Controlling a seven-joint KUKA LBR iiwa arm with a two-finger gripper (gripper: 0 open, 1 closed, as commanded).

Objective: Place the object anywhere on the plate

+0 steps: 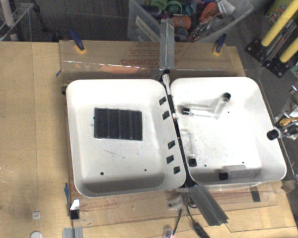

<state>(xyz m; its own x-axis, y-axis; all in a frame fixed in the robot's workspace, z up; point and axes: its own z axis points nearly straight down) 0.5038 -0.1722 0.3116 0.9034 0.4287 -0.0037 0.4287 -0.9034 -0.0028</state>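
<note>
Two white bins sit side by side on the wooden bench [30, 133]. The left bin [79, 172] has the plate [118, 124] in it, a dark ribbed rectangle lying flat, a bit toward 10 o'clock from the bin's middle. Nothing's on top of it.

The right bin [248, 152] is where the object is. It's a clear tube [206, 110] lying on its side up around 11 o'clock in that bin, with a black cap at its upper right end and a darker tip at the left end. It's well apart from the plate, with the divider [170, 128] between the bins in the way. There's also a second see-through piece [187, 140] along the bin's left wall around 8 o'clock. It's honestly hard to make out against the white, with a small black bit just below it.

The claw [288, 120] is peeking in at 3 o'clock, just off the right bin's rim. I only get a sliver of metal and a black knob, so I can't tell how open it is or if it's got anything. It's nowhere near the tube.

Up at 12 o'clock behind the bins there's a clear tub of colourful junk [188, 4].
</note>
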